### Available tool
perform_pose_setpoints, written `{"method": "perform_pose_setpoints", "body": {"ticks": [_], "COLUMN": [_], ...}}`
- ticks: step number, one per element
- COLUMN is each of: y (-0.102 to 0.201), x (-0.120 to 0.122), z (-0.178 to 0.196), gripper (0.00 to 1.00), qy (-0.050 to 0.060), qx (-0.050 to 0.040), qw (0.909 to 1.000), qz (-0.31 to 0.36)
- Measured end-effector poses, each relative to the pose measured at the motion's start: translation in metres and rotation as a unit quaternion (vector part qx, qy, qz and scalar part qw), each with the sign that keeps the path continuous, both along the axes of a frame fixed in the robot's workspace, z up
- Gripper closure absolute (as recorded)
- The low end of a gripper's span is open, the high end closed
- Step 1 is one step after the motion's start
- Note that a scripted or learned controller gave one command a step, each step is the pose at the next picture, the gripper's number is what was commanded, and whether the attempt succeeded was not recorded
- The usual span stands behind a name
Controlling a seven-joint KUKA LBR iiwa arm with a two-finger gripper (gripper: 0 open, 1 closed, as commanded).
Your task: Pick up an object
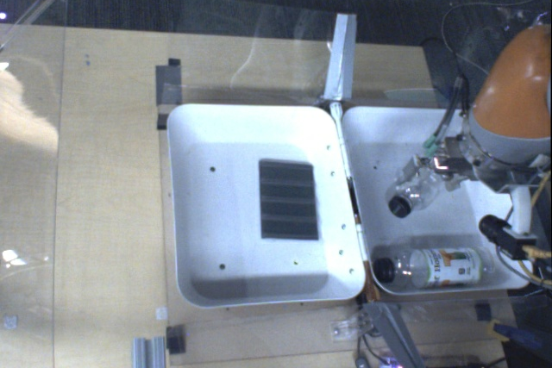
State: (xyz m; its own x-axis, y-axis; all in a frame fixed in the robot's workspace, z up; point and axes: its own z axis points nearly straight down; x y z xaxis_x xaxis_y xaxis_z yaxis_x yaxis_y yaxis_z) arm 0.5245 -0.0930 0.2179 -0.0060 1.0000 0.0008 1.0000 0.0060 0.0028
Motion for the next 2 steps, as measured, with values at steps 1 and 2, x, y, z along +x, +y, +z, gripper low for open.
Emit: {"method": "perform_pose_setpoints", "body": {"ticks": [1,2], "y": [-0.031,-0.054], "x": [0.019,0.107], "z": [-0.128,-0.133], "gripper": [0.0,0.0], "qy": [-0.006,0.017], "qx": [-0.0022,0.0044], "qw": [0.9928,0.9988], "qz": [0.12,0.046]}}
